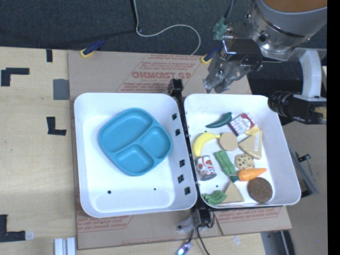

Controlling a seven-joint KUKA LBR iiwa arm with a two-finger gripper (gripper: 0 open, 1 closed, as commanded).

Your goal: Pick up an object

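Note:
My gripper [219, 84] hangs above the far edge of the right bin [281, 137], over its back left corner, with nothing between its fingers. Below it the bin holds toy food: a yellow banana [203, 142], a dark green pepper [219, 121], a red packet [240, 125], a small can [206, 167], a green pickle [224, 162], a cookie [244, 162], a carrot [251, 174], a brown patty [260, 189], a cheese wedge [254, 144] and a round tan slice [229, 142].
The left bin [87, 195] holds a blue divided plate [134, 141]. Both bins rest on a cardboard sheet [154, 70]. A black clip row [183, 158] runs between the bins. A white cable [159, 33] loops behind them.

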